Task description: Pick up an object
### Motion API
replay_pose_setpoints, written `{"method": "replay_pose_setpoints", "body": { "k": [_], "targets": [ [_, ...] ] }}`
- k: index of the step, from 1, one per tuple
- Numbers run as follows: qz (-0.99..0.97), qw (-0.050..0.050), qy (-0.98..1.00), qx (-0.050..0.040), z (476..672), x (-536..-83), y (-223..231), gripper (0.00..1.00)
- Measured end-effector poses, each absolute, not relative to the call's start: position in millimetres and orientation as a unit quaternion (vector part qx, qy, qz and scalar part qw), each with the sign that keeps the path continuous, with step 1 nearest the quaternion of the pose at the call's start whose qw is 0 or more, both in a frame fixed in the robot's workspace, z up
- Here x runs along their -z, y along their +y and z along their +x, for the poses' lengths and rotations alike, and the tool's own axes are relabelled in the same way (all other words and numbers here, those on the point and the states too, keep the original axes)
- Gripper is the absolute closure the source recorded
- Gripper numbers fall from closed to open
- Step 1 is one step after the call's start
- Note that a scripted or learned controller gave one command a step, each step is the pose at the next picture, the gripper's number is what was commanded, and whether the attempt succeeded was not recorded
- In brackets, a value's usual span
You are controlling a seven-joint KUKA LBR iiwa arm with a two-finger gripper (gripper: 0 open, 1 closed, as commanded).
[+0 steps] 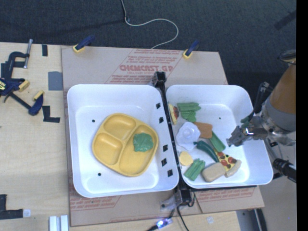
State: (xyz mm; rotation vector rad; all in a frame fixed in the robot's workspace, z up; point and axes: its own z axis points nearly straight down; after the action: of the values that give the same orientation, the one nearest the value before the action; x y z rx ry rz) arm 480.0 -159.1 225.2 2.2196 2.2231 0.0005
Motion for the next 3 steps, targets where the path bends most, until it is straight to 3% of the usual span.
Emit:
{"method": "replay_pose_setpoints", "body": {
  "k": [3],
  "targets": [
    [0.705,0.0,0.709,0.0001,572.3,-218,-19,1.0]
  ]
}}
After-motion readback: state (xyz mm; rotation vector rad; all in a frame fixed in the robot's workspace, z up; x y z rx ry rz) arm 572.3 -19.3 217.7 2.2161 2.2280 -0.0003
